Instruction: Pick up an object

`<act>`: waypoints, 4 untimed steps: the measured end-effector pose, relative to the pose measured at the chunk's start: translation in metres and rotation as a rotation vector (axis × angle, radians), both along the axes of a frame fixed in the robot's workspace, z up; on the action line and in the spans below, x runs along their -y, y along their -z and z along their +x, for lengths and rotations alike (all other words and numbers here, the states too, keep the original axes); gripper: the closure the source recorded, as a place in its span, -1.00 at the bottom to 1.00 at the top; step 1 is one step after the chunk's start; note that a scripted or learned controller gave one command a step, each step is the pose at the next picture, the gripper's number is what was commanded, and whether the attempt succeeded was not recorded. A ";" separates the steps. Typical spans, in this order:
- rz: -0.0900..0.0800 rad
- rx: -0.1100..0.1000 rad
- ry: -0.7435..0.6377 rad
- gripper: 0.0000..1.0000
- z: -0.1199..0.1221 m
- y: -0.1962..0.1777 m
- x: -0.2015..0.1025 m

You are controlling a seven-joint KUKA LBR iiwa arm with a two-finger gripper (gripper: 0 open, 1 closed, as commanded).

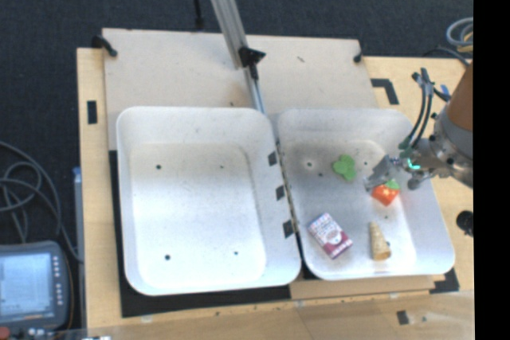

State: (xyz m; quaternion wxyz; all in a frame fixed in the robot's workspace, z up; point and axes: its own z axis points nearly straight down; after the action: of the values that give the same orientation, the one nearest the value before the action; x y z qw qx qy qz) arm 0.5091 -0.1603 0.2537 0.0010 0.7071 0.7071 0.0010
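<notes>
Two white bins sit side by side on the desk [199, 68]. Left bin [199, 199] has bare floor showing. Right bin [414, 251] holds four items: pink carton [330, 235] near its front left, tan cork-like piece [379, 241] just right of the carton, green piece [344, 166] toward the middle, red-orange object [386, 193] right of centre. Arm comes in from the right, end effector [396, 176] directly over the red-orange object, touching or nearly so. Can't tell whether it's open or closed, or whether it grips anything. Metal rail [223, 4] slants in from the top, ending at the bins' rear seam.
</notes>
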 end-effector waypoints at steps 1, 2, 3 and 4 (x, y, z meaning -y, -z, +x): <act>-0.001 -0.007 0.002 -1.00 0.006 0.061 0.000; -0.001 -0.007 0.002 -1.00 0.003 0.112 0.012; -0.002 -0.004 0.002 -1.00 0.002 0.155 0.013; -0.001 0.003 0.009 1.00 0.005 0.142 0.013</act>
State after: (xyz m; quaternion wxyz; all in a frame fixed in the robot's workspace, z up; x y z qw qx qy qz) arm 0.5136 -0.1737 0.1120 0.0024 0.7101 0.7040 0.0018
